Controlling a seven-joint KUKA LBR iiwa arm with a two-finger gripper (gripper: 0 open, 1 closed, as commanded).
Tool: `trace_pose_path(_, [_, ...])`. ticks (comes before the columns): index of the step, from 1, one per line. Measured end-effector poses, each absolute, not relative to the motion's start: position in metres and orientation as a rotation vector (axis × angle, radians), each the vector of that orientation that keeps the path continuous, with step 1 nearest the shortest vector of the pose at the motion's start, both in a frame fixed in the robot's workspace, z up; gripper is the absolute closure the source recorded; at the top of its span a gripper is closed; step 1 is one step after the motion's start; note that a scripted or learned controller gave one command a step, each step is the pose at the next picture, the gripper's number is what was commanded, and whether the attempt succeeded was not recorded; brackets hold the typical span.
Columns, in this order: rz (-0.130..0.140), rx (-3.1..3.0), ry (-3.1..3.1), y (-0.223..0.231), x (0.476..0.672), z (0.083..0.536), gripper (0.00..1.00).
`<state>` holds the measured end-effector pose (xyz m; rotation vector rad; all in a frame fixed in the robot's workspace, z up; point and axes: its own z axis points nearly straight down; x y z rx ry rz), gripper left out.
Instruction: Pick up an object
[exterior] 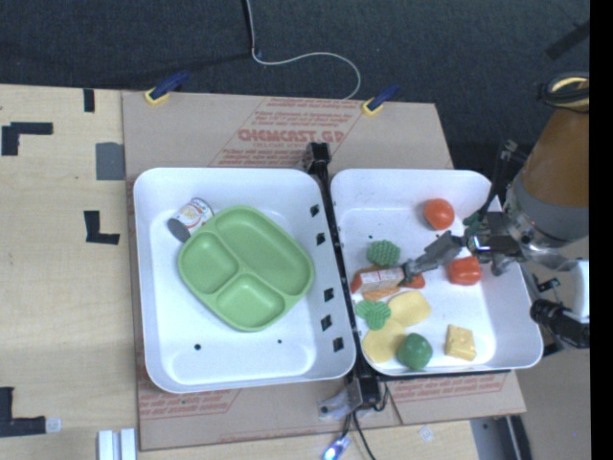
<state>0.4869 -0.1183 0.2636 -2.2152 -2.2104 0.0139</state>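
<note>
Across the bench [57, 257] we've got two white bins side by side, and we're working from the big things down. Over on the left bin [153, 353], a green divided plate [246, 268] takes up most of the floor, with a small packet [191, 217] tucked at its upper left corner. None of that is in play.

Now the right bin [508, 343], and this is where we worry. The arm [560, 175] reaches in from the right, and the gripper [414, 266] is angled low toward the middle of a crowded heap. We can't tell from this slant whether the fingers are spread or pressed together, and we see nothing between them.

Look at what's packed under the tip: an orange-and-white wrapped snack [380, 279], a red bit touching it, a green leafy piece [384, 253] just above, a yellow banana-like shape [397, 316] just below. That's our likely target zone, and everything touches something else. We reckon the risk is a nudge, not a grasp: the tip pushing the snack sideways, or closing on two things at once, or sliding off the flat wrapper.

Smaller still: a tomato [465, 271] sits right under the wrist and could get rolled. The other tomato [439, 213], green ball [415, 351] and cheese cube [460, 342] sit apart, easier pickings.
</note>
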Motion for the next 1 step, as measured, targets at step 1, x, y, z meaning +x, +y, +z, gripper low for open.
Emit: trace_pose_path(1, [0.002, -2.219, -2.222, -0.1181, 0.4891, 0.2699, 0.00])
